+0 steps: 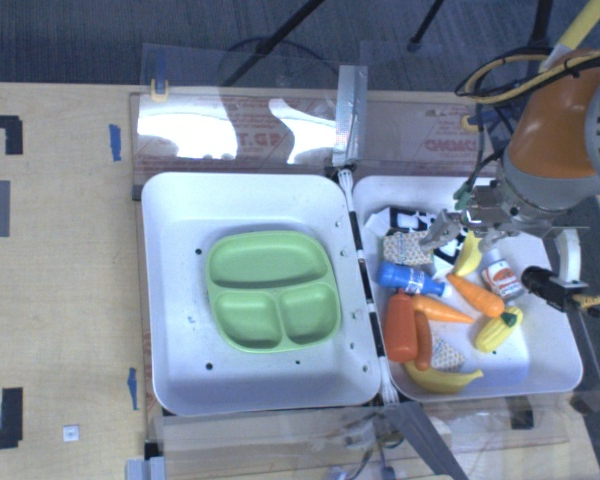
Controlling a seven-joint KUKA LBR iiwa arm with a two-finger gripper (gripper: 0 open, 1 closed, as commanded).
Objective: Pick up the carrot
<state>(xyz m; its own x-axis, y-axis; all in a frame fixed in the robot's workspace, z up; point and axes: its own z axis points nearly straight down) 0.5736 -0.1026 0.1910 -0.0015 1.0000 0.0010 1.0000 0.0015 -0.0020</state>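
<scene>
Camera view: arm [555,133] comes in from the right, gripper [458,226] hovering over the far part of the right bin [565,368]. Can't tell if the pincer is wide or narrow; nothing seen held in it.

Two carrot-like orange pieces sit mid-bin:
- carrot [477,295], touching the yellow banana piece [469,253] at its far end
- second carrot [442,309], just beside the blue bottle [410,279] and the orange-red bottle [401,328]

Corn [497,331] lies near the first carrot's right tip, small can [501,277] just beside it.

Left bin [180,208] carries the green tray [272,290].

Step, by my read: approach, not yet a grasp. To do well: descend over the carrot's thick middle, close across its short axis, and keep clear of banana and can. Crowding is the main risk.
</scene>
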